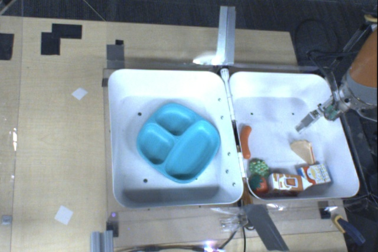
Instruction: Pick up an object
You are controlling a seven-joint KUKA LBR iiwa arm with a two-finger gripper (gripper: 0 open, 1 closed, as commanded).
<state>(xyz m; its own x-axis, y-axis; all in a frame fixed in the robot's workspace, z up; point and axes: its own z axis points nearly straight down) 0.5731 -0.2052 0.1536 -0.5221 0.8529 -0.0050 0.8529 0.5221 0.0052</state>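
Several small objects lie at the front of the right bin. An orange sausage-shaped piece rests along its left wall. In front of that sit a green broccoli-like piece and a red round piece. An orange carton and a small white carton lie along the front wall, with a tan wedge just behind them. My gripper hangs over the bin's right half, behind the wedge and apart from it, holding nothing that I can see.
The left bin holds a blue divided plate in its middle. A metal post stands behind the seam between the bins. The arm enters over the right bin's right wall. Cables lie at the back right.
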